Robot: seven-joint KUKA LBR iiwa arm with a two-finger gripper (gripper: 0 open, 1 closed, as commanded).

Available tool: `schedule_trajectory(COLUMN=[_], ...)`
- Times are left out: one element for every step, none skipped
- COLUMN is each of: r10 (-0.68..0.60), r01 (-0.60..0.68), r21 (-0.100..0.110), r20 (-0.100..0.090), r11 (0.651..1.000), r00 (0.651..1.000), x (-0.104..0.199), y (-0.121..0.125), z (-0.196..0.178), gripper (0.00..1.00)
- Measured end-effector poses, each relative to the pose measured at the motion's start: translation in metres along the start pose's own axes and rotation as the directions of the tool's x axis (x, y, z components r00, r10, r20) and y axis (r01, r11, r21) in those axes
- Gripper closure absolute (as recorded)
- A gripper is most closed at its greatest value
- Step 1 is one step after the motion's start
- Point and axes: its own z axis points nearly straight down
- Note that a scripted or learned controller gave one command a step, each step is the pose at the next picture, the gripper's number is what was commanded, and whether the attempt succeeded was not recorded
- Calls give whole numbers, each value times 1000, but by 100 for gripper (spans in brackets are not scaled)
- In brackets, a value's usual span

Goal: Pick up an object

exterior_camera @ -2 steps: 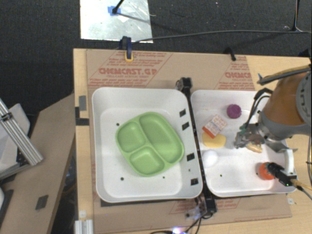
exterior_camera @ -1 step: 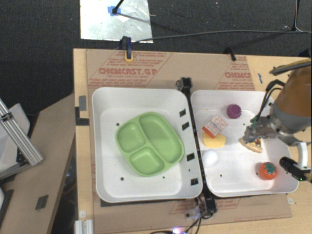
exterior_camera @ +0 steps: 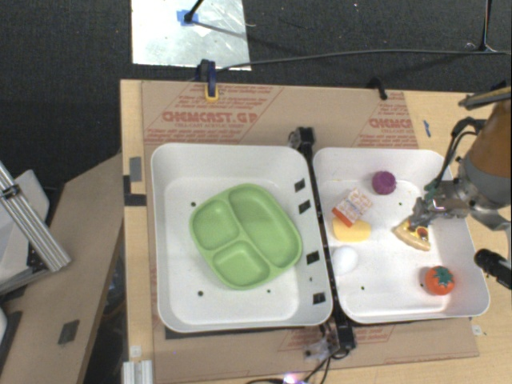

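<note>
Seen from above the surface [exterior_camera: 264, 106], the grey arm with its orange band reaches in from the right, its gripper [exterior_camera: 426, 211] low over the right-hand bin [exterior_camera: 400, 306] and right at the upper edge of a pizza-slice toy [exterior_camera: 414, 234]. How far the gripper is open cannot be told from here, and nothing can be seen between its tips. The toy lies on the bin floor. Around it sit a purple ball [exterior_camera: 385, 182] toward the back, a small red-and-white packet [exterior_camera: 352, 206] resting against a yellow piece [exterior_camera: 352, 230], a white round item [exterior_camera: 344, 258] near the divider, and a tomato-like toy [exterior_camera: 438, 280] at the front right. The left-hand bin [exterior_camera: 172, 238] holds a green sectioned plate [exterior_camera: 245, 235].
</note>
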Motion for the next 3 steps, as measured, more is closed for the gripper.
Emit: schedule_trajectory(r10=[-1,-6,-8], r01=[1,6,8], r21=[1,2,2], r20=[0,-2,-4], r11=[1000,1000,1000], r00=[1000,1000,1000], x=[0,41,100], y=[2,29,55], z=[-21,-23,-27], gripper=[100,100,100])
